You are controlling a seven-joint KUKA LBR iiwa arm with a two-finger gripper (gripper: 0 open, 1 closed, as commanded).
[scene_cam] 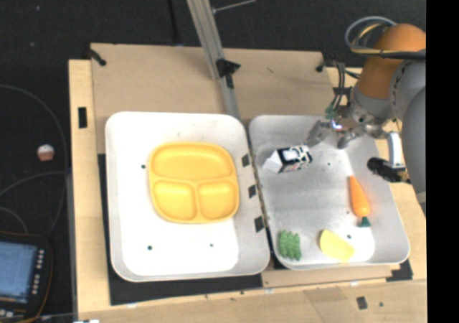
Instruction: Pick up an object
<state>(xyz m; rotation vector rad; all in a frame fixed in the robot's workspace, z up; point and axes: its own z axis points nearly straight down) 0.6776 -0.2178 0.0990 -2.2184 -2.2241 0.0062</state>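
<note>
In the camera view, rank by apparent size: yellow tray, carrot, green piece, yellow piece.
1. yellow tray, largest by far
2. carrot
3. yellow piece
4. green piece
The last three look close, so their order is unsure.

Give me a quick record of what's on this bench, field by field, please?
left bin: yellow divided tray
right bin: small black-and-white carton, carrot, green piece, yellow piece
arm: gripper above the right bin's far edge
held: nothing seen
</note>
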